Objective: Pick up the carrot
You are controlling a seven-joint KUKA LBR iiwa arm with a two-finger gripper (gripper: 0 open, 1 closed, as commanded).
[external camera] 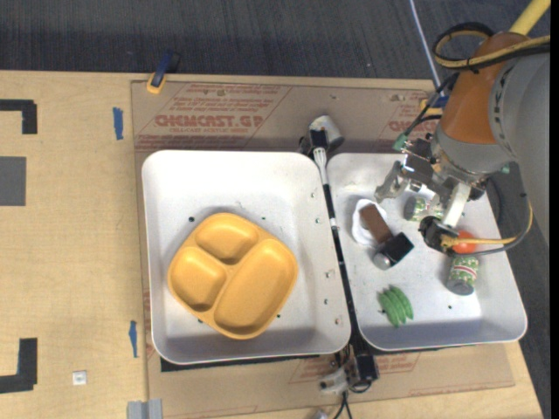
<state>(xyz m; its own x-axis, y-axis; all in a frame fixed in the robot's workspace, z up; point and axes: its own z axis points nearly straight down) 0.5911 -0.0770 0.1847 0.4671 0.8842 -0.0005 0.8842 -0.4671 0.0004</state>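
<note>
The carrot [466,246], small and orange with a green leafy end, lies in the right bin [498,321] near its right wall. My gripper [423,197] hangs over the upper part of that bin, just up and to the left of the carrot. Its two pale fingers [389,184] stand apart, and the carrot is not between them. A small green and white piece shows in the gap, too unclear to name.
Below the carrot stands a small can [463,274] with a green and white label. A brown and white piece [372,222], a black block [396,249] and a green vegetable [396,305] lie in the bin's left half. The left bin [166,182] holds a yellow divided plate [231,273].
</note>
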